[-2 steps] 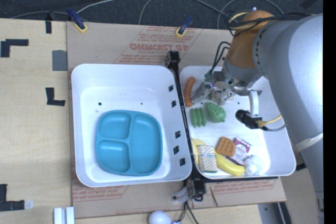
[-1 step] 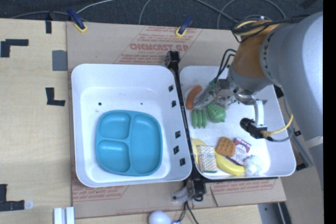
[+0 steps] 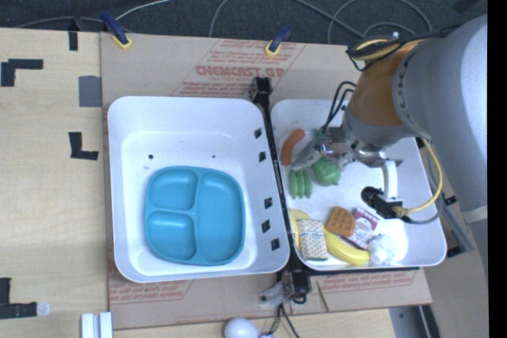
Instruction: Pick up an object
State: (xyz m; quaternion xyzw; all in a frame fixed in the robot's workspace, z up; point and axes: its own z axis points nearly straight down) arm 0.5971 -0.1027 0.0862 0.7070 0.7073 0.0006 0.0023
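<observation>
The right bin (image 3: 424,245) holds several toy foods: an orange sausage-like piece (image 3: 292,144), a green round piece (image 3: 325,172), a green ridged piece (image 3: 300,184), a waffle-like brown piece (image 3: 341,222), a yellow banana (image 3: 345,251), a small wrapped packet (image 3: 311,238), a pink-and-white wrapper (image 3: 365,224) and a white crumpled piece (image 3: 386,248). My gripper (image 3: 315,154) reaches down from the right into the bin's upper left part, right beside the green round piece and just right of the orange piece. The arm's orange band and wrist hide part of the bin.
The left bin (image 3: 127,123) holds a blue divided plate (image 3: 195,215). A black divider with clips (image 3: 269,170) runs between the bins. Cables loop over the cardboard behind the bins, and yellow-blue clamps (image 3: 117,34) grip its far edge.
</observation>
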